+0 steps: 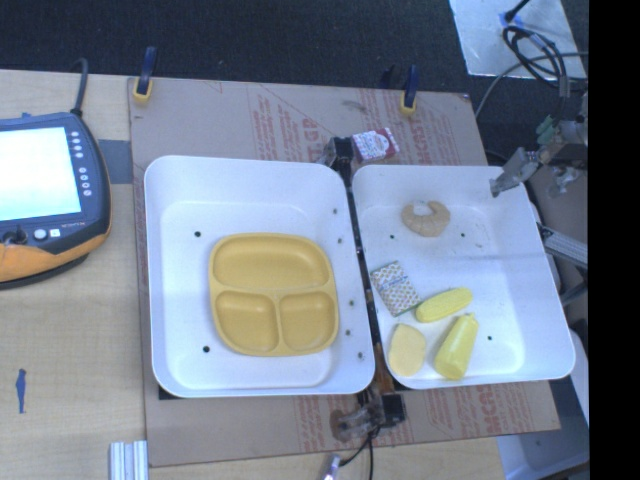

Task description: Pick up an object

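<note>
Now my pincer hangs over the far right corner of the right bin, and at this size I cannot tell how it stands; nothing shows in it. I take the right bin as my landmark. The likeliest thing to lift, as I judge it, is the yellow corn-like piece lying near the bin's middle, tilted, just beside the taller yellow block toward the near right. It looks like light, stiff plastic, smooth and probably a little slippery, so I would close across its narrow width near its midpoint, not along its length. Touching or nearly touching the bin's left wall lies a small checked packet, thin and flat, which I expect would be hard to get under. Below it sits a pale yellow rounded piece, close to the block. Toward the bin's far side rests a tan ring-shaped pastry, well apart from the others and open to reach. Left of the right bin stands the left bin carrying a yellow divided plate. Beyond the right bin's far left corner lies a small red-and-white packet on the worktop, and far left a pendant with a screen. The crowding of the yellow pieces is the main hindrance.
</note>
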### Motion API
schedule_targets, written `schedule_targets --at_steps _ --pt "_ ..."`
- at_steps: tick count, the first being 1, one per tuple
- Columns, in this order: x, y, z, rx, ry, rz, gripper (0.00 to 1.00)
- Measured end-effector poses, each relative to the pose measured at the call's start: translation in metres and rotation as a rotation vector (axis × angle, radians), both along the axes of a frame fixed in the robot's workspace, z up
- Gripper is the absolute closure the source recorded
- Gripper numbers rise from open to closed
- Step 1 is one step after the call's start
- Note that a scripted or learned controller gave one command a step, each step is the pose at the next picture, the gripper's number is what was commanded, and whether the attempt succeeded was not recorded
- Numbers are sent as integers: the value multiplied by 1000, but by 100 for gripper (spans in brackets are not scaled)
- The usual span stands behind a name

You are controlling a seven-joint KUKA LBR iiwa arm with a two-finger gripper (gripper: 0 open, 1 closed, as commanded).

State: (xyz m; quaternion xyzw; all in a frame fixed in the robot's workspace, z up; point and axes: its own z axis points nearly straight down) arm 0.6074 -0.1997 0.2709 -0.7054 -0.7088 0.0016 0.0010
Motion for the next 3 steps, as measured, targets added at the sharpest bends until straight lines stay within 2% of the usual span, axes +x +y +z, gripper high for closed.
schedule_targets --at_steps 1,2,3 --pt "18 6 -170 1 4 4 0" --pt "-50 49 -172 0 2 0 0" --pt "-77 67 -173 1 1 -2 0"
